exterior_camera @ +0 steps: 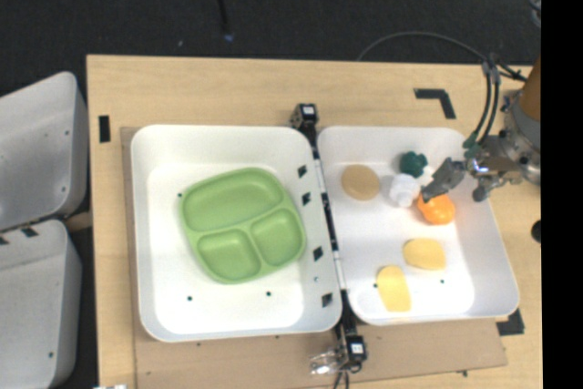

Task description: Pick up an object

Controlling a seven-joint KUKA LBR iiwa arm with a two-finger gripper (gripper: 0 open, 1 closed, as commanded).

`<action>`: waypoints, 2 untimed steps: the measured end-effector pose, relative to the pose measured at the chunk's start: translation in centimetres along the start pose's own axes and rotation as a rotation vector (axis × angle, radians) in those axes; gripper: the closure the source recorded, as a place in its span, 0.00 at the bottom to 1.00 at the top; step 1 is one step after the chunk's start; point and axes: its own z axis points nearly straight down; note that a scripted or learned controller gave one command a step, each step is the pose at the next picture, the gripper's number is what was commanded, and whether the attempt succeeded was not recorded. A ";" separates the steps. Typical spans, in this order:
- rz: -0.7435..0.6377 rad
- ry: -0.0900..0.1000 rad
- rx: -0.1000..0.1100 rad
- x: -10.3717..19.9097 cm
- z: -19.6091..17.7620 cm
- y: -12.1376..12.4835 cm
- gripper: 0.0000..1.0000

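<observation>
The right bin (483,278) holds several small things: a tan round disc (361,182), a small white piece (403,189), a dark green piece (413,164), an orange ball-like object (438,210), a yellow oval (424,254) and a pale yellow block (393,288). My gripper (461,188) hangs over the bin's upper right part, open, with nothing between its fingers. Its left finger (441,180) points down at the orange object's top edge, and the other finger sits to the right of that object.
The left bin (155,287) carries a green divided plate (241,223). A hinged divider (321,223) with black clips runs between the bins. A black cable (410,39) loops across the bench behind the right bin. White chairs stand off the bench's left.
</observation>
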 end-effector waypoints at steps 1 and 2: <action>-0.002 -0.002 -0.008 0.0 -0.4 0.1 0.00; -0.001 -0.001 -0.004 -0.6 4.2 0.1 0.00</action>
